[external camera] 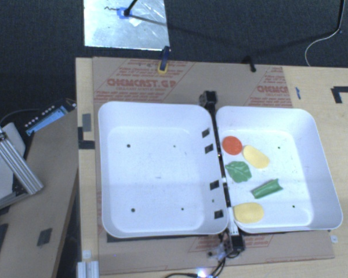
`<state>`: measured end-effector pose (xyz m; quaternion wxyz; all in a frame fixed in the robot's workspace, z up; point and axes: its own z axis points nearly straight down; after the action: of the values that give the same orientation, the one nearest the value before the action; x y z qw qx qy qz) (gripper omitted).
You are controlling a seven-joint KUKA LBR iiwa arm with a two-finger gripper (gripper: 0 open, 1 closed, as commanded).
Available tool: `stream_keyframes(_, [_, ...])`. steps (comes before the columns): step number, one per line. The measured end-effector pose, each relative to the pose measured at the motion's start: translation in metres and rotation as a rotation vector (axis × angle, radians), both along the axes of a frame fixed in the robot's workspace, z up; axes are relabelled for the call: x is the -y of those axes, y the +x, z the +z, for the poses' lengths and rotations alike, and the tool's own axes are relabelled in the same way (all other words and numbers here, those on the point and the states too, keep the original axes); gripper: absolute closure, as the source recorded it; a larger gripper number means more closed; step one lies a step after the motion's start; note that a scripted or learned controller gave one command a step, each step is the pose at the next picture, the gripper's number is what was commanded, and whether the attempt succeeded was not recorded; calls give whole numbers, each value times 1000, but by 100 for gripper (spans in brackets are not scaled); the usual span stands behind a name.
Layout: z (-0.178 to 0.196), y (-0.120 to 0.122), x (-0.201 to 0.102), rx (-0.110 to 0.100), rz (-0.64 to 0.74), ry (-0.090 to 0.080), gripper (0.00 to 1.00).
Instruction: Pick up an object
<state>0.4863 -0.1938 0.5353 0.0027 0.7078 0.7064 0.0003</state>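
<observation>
Two white bins are seen side by side on the bench, over a sheet of brown printed cardboard. The left bin is seen with only small dark specks on its floor. The right bin is seen with five small objects, all grouped in its left half, near the dividing edge. An orange disc is placed uppermost. A yellow oval is found just beside it, to its lower right, touching or nearly so. A dark green leaf is seen below the disc. A green strip is laid at a slant lower right of the leaf, apart from it. A second yellow piece is found nearest the front wall. Black clips are spaced along the seam between the bins. A silvery panel is laid on the dark floor beyond the bench. Nothing can be told about the fingers.
</observation>
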Motion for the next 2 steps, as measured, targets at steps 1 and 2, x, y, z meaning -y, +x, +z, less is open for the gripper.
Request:
stream_keyframes(1, [0,0,13,0,3,1,100])
stream_keyframes(2, [12,1,13,5,9,-2,100])
